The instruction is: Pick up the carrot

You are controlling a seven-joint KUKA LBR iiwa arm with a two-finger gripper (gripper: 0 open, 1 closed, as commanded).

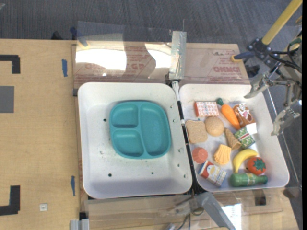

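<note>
Carrot (230, 115), orange with a green top, is seen lying in the right bin (280, 152) near its far edge, slanted so that its green end is turned toward the far left corner. It is flanked on the left by a small red-and-white box (206, 109) and on the right by a red packet (244, 115), which it seems to touch. Just nearer than the carrot, a round bread roll (214, 126) and a slice of brown bread (196, 131) are placed. A banana (242, 157), a tomato (256, 165) and a green cucumber (248, 179) are gathered in the near right corner of the same bin. A teal divided plate (140, 129) is set in the middle of the left bin (91, 143). The gripper (283, 104) is seen hanging beyond the right edge of the right bin, well apart from the carrot. Whether the claw is wide or narrow cannot be told, as its metal parts are blurred together.
</note>
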